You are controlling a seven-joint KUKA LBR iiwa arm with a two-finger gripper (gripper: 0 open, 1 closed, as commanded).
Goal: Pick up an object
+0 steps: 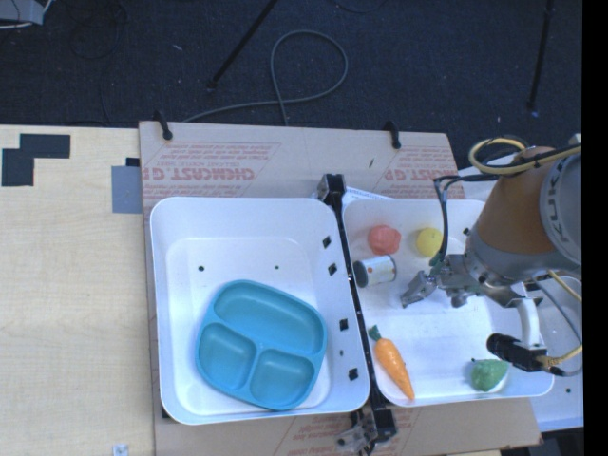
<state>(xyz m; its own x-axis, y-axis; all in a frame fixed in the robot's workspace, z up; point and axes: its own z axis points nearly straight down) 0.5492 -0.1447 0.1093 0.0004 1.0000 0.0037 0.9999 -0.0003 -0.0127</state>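
Note:
The right bin (432, 369) holds a pink-red round object (384, 238), a yellow ball (428, 241), a small silver-and-white cylinder (376, 271), an orange carrot (392, 366) and a green lump (488, 375). My gripper (419, 290) hangs over the middle of this bin, pointing left, just right of the cylinder and below the yellow ball. Its grey fingers look slightly spread, with nothing between them.
The left bin (176, 255) carries a blue divided tray (260, 343). A black divider (344, 293) runs between the bins. The arm's orange band (518, 212) and cables (532, 335) overhang the right bin's right side. Cardboard (275, 164) lies behind the bins.

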